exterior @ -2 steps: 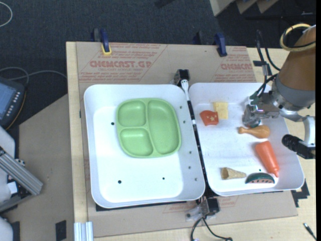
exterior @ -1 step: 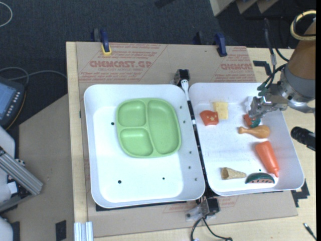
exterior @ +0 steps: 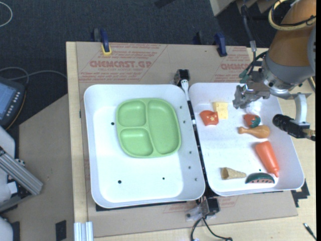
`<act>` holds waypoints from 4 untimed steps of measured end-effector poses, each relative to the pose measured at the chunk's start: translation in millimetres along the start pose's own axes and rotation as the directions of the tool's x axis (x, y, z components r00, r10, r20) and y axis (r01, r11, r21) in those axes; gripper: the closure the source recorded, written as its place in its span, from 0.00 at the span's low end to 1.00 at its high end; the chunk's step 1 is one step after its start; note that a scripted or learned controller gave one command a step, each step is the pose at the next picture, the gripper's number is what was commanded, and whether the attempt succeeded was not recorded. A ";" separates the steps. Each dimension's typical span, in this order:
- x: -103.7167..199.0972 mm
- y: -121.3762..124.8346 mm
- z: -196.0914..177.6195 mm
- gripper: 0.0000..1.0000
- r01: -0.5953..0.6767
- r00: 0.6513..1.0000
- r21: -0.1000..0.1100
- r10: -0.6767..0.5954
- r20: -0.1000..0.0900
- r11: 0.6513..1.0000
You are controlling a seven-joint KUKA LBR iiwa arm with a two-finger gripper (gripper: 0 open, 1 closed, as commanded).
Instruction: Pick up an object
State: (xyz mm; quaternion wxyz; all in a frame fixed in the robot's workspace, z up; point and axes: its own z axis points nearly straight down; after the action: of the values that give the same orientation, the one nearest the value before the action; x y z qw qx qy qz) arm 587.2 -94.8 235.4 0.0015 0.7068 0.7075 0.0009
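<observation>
brown bench [exterior: 150,59], 2 white bins on it, left bin [exterior: 100,179], right bin [exterior: 288,172]

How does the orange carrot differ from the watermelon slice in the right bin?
The carrot is plain orange and long, lying lengthwise toward the bin's near edge; the watermelon slice is a short half-round, red with dark seeds and a green rind. The carrot sits farther up the bin, and the watermelon slice lies against the near rim. Both are toy foods in the right bin.
</observation>
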 end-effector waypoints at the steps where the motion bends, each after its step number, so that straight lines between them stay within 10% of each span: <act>1: 45.2 21.8 -1.1 1.00 0.003 1.000 -0.001 -0.003 -0.001 1.000; 4: 74.7 56.0 16.6 1.00 -0.002 1.000 0.005 0.002 0.000 1.000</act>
State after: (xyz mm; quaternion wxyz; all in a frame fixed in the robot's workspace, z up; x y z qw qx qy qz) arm 643.1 -20.1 218.9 -0.0004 0.7074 0.7068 -0.0008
